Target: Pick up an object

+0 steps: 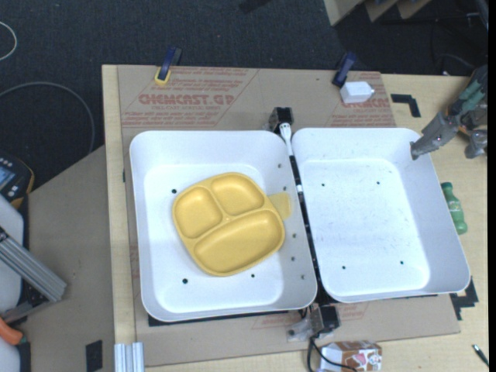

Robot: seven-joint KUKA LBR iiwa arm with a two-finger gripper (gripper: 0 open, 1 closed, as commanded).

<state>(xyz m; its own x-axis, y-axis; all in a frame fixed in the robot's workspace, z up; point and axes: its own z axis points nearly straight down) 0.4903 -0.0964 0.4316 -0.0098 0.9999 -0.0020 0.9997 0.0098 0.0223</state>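
A yellow divided plate (228, 223) lies in the left bin (147, 161), near its middle and turned at a slant. The gripper (446, 130) hangs at the far right edge of the view, over the back right corner of the right bin (418, 277), well apart from the plate. Nothing sits between its tips, though whether it is released or clenched cannot be told.

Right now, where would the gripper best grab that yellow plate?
Probably by the rim of the plate, coming straight down from above. It lies flat in the left bin, too broad to span, so a raised edge is the only thin part to pinch. The lower-left rim has the most bare floor around it.
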